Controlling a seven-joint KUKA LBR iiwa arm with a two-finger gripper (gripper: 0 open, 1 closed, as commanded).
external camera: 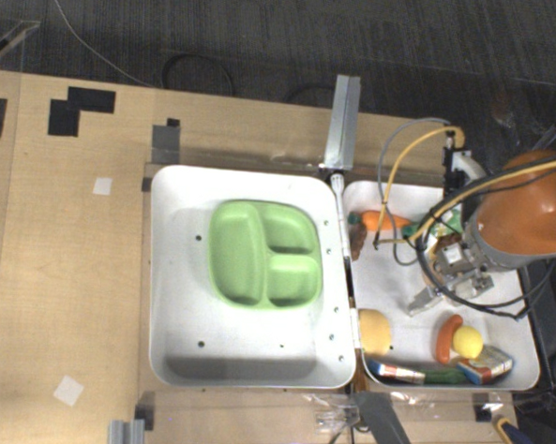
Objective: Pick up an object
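Note:
My gripper (446,285) hangs low over the middle of the right bin (394,280), below the orange band of the arm (527,215). I see nothing held in it. Loose objects lie around it. An orange carrot-like piece (387,220) and a small brown item (358,238) sit at the bin's far left. A yellow round fruit (375,330) rests at the near left. A red and yellow toy (459,341), a small box (486,366) and a red-green marker (421,373) lie along the near edge.
The left bin (172,341) holds a green divided plate (264,254). A metal post (342,126) stands behind the wall between the bins. Yellow and black cables (404,191) loop over the right bin's far side.

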